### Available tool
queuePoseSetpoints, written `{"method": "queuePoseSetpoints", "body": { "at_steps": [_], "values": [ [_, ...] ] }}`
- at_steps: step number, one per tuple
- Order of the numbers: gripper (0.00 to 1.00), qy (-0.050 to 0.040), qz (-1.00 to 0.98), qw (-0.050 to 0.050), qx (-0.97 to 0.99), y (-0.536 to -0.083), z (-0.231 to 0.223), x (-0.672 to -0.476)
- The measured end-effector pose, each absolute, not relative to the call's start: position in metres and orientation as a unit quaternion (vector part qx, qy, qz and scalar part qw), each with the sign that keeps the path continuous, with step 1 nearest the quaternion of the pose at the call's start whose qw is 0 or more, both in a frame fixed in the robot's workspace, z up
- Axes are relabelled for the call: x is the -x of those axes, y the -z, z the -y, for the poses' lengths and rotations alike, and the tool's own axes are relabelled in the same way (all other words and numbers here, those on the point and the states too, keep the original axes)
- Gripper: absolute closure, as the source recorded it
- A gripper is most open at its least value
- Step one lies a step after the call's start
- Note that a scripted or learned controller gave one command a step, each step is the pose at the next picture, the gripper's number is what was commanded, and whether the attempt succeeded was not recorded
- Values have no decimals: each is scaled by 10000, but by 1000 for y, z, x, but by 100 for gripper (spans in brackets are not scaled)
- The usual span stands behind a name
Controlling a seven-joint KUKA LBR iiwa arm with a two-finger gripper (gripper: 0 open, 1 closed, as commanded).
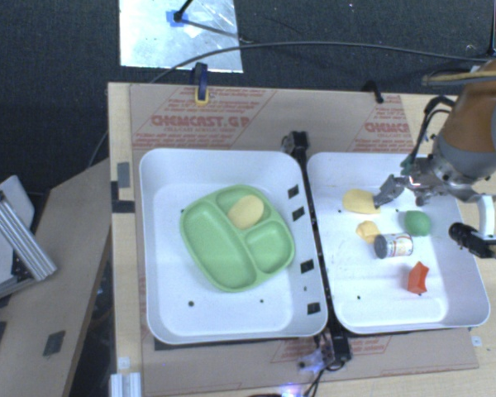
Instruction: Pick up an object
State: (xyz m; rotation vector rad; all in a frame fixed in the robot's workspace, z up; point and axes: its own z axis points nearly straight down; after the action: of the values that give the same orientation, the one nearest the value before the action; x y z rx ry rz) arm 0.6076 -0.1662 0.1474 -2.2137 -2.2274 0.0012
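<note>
A robotics lab: the table (256,110) is topped with taped-down protective board, cables (331,48) trail over dark carpet (50,48), and an aluminium frame rail (16,230) stands alongside.

Even overhead light, bright on both white bins (231,165); left of the gripper (403,187), faint soft shadows beside the green tray (223,251). Glare on foil sheet (178,23) far up-left. Focus slightly soft, colours washed

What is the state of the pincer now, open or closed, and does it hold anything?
Pincer: cannot be told whether open or closed; it hangs over the right bin, beside the yellow piece, with nothing seen in its grip.
</note>
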Motion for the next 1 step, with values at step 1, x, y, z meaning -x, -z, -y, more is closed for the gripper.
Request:
{"method": "queuePoseSetpoints", "body": {
  "at_steps": [1],
  "values": [
    [0, -4, 7095, 3, 7047, -103, 168, -615]
  ]
}}
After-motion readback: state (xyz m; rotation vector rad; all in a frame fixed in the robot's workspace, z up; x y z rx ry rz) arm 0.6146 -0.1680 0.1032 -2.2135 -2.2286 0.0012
